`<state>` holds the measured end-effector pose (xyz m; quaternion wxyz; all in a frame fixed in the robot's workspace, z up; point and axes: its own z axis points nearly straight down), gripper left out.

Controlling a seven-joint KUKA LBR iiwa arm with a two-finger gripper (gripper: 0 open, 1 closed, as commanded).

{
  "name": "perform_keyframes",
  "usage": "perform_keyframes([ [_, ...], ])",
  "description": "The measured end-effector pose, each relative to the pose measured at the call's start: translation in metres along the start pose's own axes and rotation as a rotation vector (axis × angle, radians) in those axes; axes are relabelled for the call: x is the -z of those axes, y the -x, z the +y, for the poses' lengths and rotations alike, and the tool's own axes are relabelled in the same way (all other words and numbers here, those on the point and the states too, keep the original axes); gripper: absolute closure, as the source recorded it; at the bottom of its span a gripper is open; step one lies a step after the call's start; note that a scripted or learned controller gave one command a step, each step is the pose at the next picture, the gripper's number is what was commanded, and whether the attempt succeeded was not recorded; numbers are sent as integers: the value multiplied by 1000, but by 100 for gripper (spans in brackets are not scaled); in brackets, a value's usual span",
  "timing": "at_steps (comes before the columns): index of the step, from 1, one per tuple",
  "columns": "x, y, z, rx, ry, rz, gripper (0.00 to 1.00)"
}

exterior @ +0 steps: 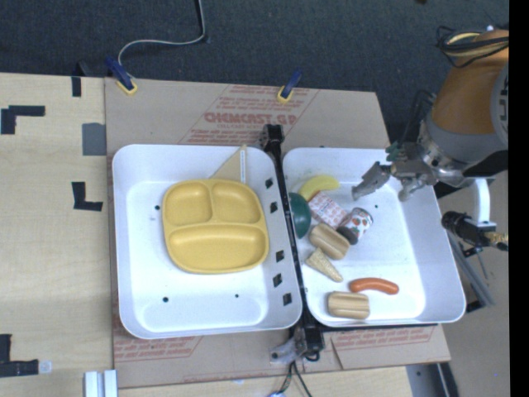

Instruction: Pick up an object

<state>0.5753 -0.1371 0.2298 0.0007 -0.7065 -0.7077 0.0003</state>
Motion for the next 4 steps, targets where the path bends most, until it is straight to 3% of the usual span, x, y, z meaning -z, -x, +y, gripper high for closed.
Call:
perform_keyframes([
  [1,-122,24,1,-1,-4,1,0],
  [2,-111,23,3,-1,0,1,100],
  [3,-35,-25,-45,1,2,1,100],
  [4,6,-93,-59,2,1,1,100],
])
